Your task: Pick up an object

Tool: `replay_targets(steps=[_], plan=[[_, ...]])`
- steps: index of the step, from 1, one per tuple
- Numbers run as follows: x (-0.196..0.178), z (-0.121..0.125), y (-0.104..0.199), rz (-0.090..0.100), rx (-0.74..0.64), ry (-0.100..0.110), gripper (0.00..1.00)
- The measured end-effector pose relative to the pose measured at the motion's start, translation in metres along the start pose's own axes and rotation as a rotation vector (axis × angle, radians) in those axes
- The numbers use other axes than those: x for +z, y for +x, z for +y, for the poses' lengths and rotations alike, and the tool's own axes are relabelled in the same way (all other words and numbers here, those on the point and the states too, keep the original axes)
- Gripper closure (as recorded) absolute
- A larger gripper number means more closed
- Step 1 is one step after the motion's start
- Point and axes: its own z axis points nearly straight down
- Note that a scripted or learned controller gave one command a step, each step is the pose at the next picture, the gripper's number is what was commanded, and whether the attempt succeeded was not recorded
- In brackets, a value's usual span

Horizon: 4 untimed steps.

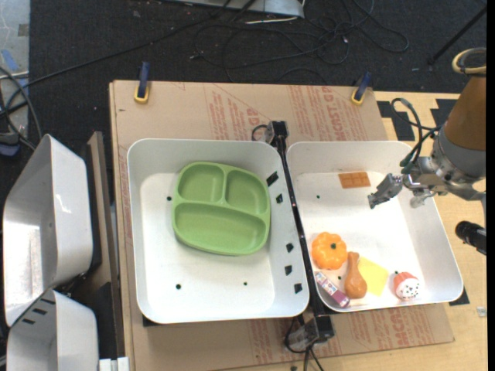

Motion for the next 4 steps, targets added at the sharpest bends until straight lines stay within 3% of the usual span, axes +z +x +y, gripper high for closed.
replay_targets(steps=[2,3,4], plan=[[0.116,0.005,-0.001,0.0,0.0,0.0,0.0],[0.102,0.006,-0.001,-0.001,0.001,-0.005,1.0],[0.053,0.006,-0.011,-0.003,0.001,-0.009,1.0]])
